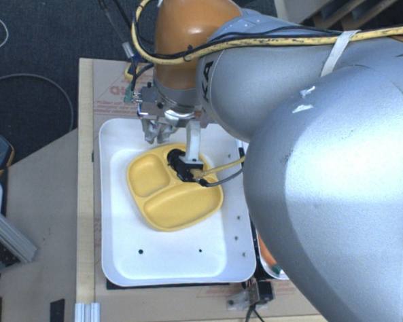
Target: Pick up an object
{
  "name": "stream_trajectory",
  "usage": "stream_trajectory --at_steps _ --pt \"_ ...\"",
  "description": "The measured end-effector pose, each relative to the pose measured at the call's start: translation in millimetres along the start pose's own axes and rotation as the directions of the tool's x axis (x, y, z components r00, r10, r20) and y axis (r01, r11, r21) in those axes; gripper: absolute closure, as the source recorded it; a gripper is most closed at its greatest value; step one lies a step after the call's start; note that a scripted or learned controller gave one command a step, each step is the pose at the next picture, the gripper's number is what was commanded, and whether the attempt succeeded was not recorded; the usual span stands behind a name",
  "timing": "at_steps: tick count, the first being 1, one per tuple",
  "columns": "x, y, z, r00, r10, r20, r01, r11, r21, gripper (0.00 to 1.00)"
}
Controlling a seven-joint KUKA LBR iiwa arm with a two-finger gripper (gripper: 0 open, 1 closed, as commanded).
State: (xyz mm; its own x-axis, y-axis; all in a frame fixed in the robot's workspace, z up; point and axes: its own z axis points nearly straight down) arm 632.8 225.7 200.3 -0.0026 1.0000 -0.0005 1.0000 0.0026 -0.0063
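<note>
The yellow plastic plate with divided compartments (172, 192) lies in the shallow white bin (175, 264), up toward its far edge. The gripper (163, 135) hangs right over the plate's far rim, maybe touching it; can't tell whether it's open or closed from here.

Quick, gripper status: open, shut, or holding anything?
Gripper: cannot be told from this view. It sits over the far edge of the yellow divided plate in the white bin; nothing is visibly held.
</note>
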Motion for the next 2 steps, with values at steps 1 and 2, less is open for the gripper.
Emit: stream_trajectory --at_steps 1,2 --pt "-72.9 21.6 -108.6 1.0 0.009 -0.001 -0.009 1.0 -0.019 1.0" --pt "2.8 2.9 -68.3 1.0 -0.004 -0.001 0.004 1.0 0.0 1.0"
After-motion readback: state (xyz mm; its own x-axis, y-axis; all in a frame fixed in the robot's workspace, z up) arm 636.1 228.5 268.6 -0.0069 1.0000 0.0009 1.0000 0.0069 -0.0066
